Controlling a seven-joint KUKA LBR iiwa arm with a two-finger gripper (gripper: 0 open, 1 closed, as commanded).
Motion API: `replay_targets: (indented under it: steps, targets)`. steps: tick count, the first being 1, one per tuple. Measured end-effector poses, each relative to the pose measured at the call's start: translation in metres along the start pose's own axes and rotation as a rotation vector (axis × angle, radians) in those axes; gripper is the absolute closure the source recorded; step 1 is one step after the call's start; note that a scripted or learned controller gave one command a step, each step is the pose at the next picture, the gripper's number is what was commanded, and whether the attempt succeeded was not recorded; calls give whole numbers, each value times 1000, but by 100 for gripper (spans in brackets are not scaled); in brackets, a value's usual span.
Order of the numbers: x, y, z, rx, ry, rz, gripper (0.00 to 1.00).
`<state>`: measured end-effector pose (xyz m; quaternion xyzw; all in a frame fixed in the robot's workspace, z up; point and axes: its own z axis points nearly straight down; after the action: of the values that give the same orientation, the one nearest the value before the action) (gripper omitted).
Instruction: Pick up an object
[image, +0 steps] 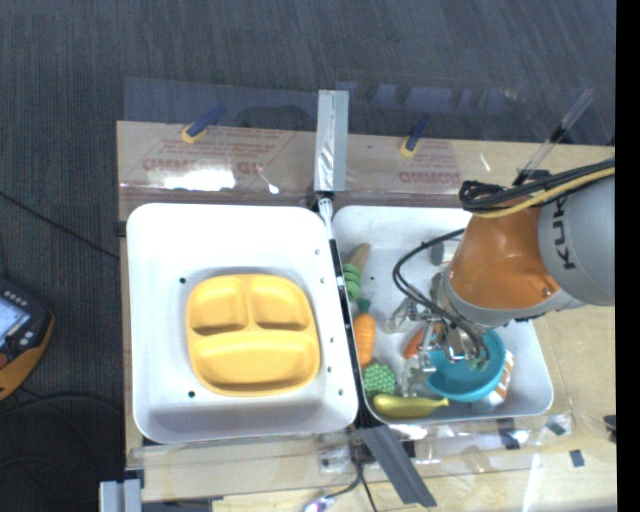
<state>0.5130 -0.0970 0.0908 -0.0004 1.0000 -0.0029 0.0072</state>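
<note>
Down in the right bin (535, 395), your gripper (432, 362) hangs over a blue bowl (470, 378); whether its jaws are open or closed you cannot tell. Beside the bowl you see a yellow banana (408, 405) at the near wall, a green toy (378, 378) just above it, and an orange carrot (365, 337) along the divider. Across in the left bin (160, 300) lies a yellow tray (253, 333) with three compartments.
</note>
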Motion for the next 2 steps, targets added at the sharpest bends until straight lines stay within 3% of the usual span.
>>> replay_targets:
  steps: [1,2]
  targets:
    - [-2,1,-11,1,-4,-1,100]
    - [-27,-114,-1,2,-6,113,100]
